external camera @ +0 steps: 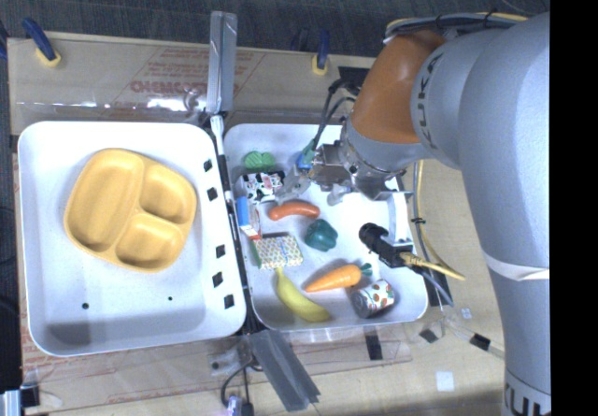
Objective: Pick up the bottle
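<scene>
Gripper: the gripper [322,177] is low over the back of the right bin [411,311], tucked under the grey wrist; open or closed, I cannot tell from this angle

Bottle: my best read is the slim blue-and-white piece, the bottle [244,212], lying along the right bin's left wall; it is small and partly blurred, so that is a judgement

Neighbours: cow-patterned toy [265,183] just behind the bottle; speckled sponge [279,251] just in front of it; toy sausage [294,210] beside it on the open side

Gap: the gripper sits nearer the sausage and the green leafy toy [261,162] than the bottle; near, not over it

Risk one: wrong pick; a straight drop from here would likely meet the sausage or the cow-patterned toy, because they lie between gripper and bottle

Risk two: wall clash; the bottle hugs the bin wall, so there is little room on that side; a jam or a skid off the rim is plausible

Risk three: a slip; a smooth, rounded body lying flat could roll or squirt out of a squeeze that lands off-centre

Risk four: knock-on clutter; green pepper [320,235], carrot [334,278] and banana [299,297] crowd the floor; a sweep across could shove them into the bottle

Left bin: yellow divided plate [129,208]; well apart, no part in this
</scene>
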### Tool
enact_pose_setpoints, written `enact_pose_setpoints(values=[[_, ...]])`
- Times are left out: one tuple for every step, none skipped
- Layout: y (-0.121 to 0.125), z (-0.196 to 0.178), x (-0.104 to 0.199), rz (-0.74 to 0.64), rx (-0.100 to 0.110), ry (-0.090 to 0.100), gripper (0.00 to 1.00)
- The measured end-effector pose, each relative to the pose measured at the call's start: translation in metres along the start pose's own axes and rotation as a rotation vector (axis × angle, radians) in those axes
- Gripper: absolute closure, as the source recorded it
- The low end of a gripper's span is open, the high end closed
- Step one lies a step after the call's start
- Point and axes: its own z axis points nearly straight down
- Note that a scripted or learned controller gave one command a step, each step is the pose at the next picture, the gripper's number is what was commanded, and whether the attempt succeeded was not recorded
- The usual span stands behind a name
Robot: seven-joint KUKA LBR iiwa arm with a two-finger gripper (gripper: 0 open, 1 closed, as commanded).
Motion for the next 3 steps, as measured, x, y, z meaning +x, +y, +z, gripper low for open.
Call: enact_pose_setpoints(values=[[0.0636, 0.0647, -0.0452, 0.055, -0.031, -0.001, 0.0], [0.0638, 0.0572, -0.0436, 0.048, -0.026, 0.001, 1.0], [0.0641, 0.0559, -0.0459, 0.049, -0.028, -0.003, 0.0]])
